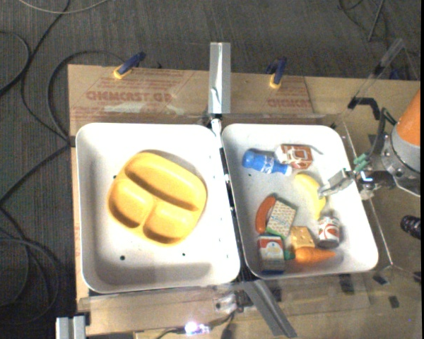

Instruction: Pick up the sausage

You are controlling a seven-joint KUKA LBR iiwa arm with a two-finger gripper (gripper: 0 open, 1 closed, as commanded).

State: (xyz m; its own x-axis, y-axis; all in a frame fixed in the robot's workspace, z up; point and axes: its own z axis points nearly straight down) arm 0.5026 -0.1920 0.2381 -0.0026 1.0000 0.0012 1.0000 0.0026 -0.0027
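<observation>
At the lower edge of the right bin (353, 256) we see a carrot (314, 256) and a small carton (271, 251). The sausage (264, 213) lies just above them, at the bin's left-centre, partly under a cracker box (281, 217); its long axis runs near-vertical in the frame, tilted slightly right. The gripper (339, 182) hovers at the bin's right edge, holding nothing; its opening we cannot tell. The sausage lies left and slightly below it.
</observation>
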